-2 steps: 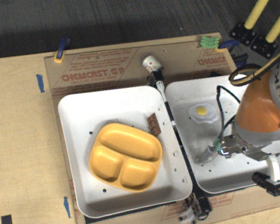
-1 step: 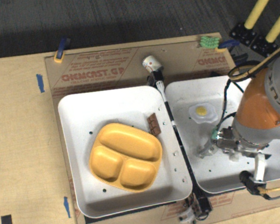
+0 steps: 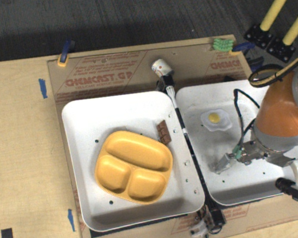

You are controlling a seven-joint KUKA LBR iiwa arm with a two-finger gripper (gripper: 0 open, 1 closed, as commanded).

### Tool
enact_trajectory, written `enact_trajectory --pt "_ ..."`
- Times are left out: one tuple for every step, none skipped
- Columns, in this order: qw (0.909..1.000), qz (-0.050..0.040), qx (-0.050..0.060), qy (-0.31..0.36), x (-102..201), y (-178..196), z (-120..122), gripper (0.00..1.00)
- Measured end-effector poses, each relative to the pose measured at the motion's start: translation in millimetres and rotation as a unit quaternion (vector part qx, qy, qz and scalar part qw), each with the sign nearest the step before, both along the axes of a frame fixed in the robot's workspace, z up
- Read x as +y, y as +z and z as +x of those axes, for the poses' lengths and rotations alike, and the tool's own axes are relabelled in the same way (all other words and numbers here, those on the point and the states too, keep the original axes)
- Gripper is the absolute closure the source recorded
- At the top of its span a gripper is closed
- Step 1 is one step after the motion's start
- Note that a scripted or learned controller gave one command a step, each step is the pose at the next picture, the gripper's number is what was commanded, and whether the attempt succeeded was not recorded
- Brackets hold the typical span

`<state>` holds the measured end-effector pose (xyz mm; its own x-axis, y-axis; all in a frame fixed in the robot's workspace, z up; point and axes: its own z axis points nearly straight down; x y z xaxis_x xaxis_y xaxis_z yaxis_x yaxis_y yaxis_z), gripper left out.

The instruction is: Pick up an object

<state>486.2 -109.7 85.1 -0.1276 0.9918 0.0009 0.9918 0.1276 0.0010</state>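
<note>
A: Camera view, left bin (image 3: 82, 152). A yellow divided plate (image 3: 133, 166) with three compartments lies open side up on the floor, tilted across the middle. A small brown block (image 3: 163, 132) sits just beside the plate's upper right rim, close to the wall shared with the other bin.

B: Right bin (image 3: 268, 184). A toy fried egg (image 3: 216, 120), white with a yellow yolk, rests flat toward the upper left of the floor. The arm (image 3: 286, 118) enters from the right, orange band over the bin's right half.

A: And the gripper (image 3: 221, 163)?

B: Low over the floor near the bin's centre, below the egg and apart from it. The tip reads as a pale grey blur against the white; whether it is spread or closed cannot be told. Nothing can be made out in it.

A: Bench (image 3: 23, 161) is tan board, with blue tape marks by the left bin.
</note>
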Motion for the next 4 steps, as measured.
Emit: enact_trajectory --pt "0.9950 -0.0001 0.001 -0.099 13 0 -7 0.00" --pt "0.9781 -0.0009 0.000 -0.208 -44 57 -7 0.00" --pt "0.9681 0.0045 -0.001 -0.251 -97 20 32 0.00" --pt "0.9909 0.0019 -0.013 -0.134 -102 14 55 0.00"
